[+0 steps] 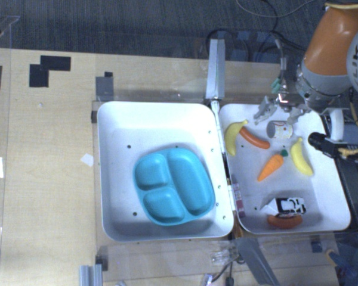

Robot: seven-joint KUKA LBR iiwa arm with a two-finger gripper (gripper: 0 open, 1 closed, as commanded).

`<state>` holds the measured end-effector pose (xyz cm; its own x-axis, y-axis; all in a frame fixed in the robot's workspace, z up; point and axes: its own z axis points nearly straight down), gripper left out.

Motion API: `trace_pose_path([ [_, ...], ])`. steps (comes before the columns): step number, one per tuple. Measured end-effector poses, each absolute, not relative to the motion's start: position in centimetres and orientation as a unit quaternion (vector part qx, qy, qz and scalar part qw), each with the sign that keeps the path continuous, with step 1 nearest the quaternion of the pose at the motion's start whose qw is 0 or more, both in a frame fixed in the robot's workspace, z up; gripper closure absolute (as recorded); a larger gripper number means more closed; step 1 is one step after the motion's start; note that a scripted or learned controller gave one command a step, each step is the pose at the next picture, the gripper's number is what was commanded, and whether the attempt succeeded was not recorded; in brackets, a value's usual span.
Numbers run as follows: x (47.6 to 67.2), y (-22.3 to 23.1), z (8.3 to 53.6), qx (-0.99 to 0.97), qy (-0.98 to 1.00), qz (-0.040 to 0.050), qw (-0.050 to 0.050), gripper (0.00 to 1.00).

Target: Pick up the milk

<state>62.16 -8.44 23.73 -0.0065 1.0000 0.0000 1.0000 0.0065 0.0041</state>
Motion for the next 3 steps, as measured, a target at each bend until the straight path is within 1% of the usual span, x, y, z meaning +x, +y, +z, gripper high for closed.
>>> trace_pose_path([
  [1, 50.6, -8.7, 12.0, 0.664, 0.748, 0.0006, 0.000, 0.00],
  [2, 49.2, -7.0, 26.9, 0.779, 0.626, 0.0022, 0.002, 0.00],
  [3, 49.5, -10.8, 14.4, 0.747, 0.665, 0.0005, 0.001, 0.00],
])
